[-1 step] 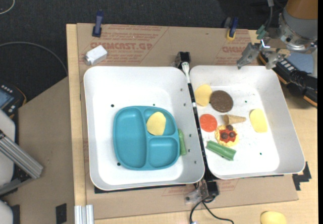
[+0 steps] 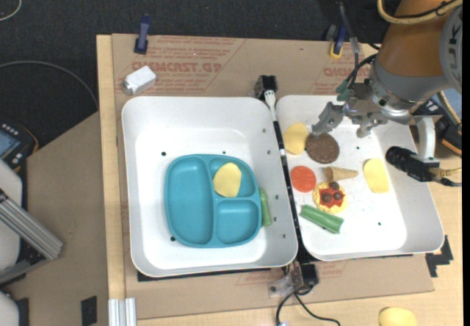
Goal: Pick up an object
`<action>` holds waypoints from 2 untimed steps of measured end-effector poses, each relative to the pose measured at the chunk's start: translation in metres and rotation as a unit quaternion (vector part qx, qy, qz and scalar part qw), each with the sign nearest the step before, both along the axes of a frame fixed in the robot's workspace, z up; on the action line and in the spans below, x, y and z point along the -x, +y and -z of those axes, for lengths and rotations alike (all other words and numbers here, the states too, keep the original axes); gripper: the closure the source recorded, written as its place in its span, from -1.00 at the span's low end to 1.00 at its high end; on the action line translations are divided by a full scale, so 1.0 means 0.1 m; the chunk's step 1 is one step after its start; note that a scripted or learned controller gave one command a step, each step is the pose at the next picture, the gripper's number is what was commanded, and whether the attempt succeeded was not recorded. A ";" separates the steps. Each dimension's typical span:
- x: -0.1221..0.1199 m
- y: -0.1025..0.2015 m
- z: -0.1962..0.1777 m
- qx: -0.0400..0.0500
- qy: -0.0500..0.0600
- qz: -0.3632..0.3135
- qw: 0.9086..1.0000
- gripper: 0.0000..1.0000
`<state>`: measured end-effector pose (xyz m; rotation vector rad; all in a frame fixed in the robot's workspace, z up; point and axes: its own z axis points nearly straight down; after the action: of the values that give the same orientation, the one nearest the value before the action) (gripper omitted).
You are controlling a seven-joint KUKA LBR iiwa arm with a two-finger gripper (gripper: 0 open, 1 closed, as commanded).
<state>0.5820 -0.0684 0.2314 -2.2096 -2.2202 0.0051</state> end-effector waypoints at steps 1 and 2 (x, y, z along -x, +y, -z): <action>0.61 0.58 0.32 0.000 0.001 0.000 1.000 -1.00; 1.06 -0.04 0.48 0.002 -0.001 0.007 1.000 -1.00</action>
<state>0.4762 -0.0720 0.1837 -2.2270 -2.2084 0.0084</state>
